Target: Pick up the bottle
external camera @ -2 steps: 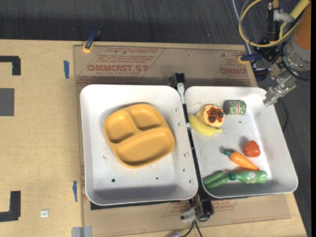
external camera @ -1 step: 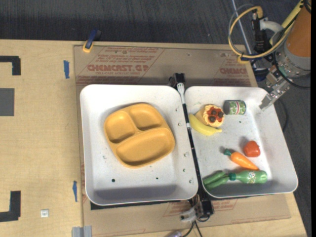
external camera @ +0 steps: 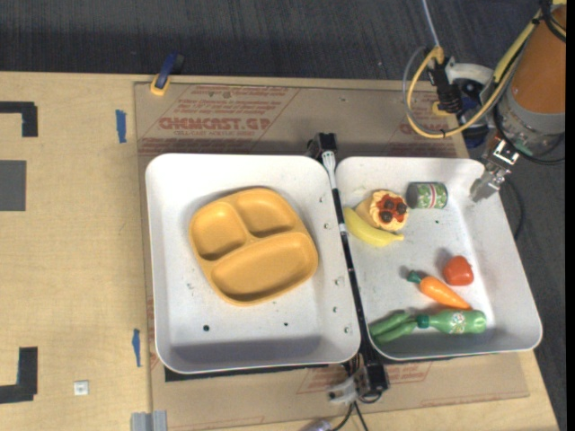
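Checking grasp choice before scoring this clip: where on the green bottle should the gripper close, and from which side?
Probably mid-body, from straight above. The green bottle lies flat along the right bin's near wall, so fingers should straddle its width. The carrot sits close behind, leaving little room.

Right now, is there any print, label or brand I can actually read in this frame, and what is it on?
Red stencilled print on the cardboard sheet behind the bins: a large line with a smaller line above it, both too blurred to read with certainty.
Label on the green bottle: too small to read.
Label on the small can: too small to read.
No other text shows.
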Action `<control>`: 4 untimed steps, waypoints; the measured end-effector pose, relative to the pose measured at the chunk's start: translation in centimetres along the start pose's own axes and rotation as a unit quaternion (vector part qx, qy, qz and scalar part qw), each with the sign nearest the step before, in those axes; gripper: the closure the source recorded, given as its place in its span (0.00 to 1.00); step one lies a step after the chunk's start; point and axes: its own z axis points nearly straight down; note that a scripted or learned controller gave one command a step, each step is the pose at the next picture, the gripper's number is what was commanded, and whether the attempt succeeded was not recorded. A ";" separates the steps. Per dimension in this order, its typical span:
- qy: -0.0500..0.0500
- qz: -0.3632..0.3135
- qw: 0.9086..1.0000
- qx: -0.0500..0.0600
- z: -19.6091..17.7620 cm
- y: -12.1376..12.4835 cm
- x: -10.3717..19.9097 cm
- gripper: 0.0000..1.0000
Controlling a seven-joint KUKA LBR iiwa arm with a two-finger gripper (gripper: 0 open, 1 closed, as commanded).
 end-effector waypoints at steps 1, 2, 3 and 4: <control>0.001 -0.205 0.979 0.000 -4.7 1.4 1.0 1.00; 0.000 -0.208 0.978 0.000 8.4 1.4 1.0 1.00; 0.001 -0.208 0.978 0.002 7.4 1.2 1.0 1.00; 0.001 -0.208 0.978 0.004 6.3 1.0 0.9 1.00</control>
